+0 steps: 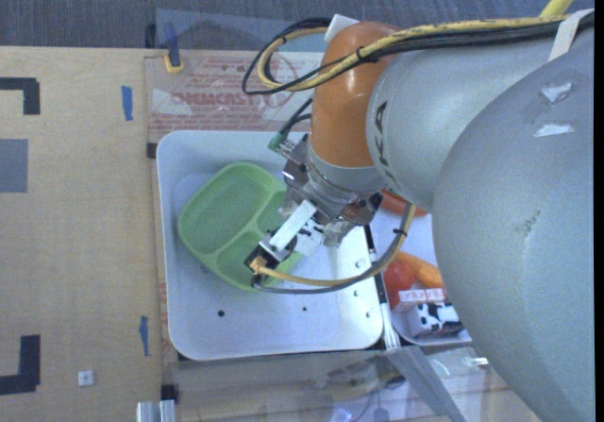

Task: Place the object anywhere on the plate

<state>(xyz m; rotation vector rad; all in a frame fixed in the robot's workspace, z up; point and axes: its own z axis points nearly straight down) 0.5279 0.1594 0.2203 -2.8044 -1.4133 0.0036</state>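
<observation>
plate, green, lies in the left bin. gripper hangs over its right rim; i cannot tell its grip. orange toy to the right looks light and stiff, so grasp mid-body.

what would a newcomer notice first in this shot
The big grey arm with its orange band reaches in from the right over the left white bin. Below its wrist a green divided plate lies in that bin. An orange thing peeks out from under the arm, right of that bin.
</observation>
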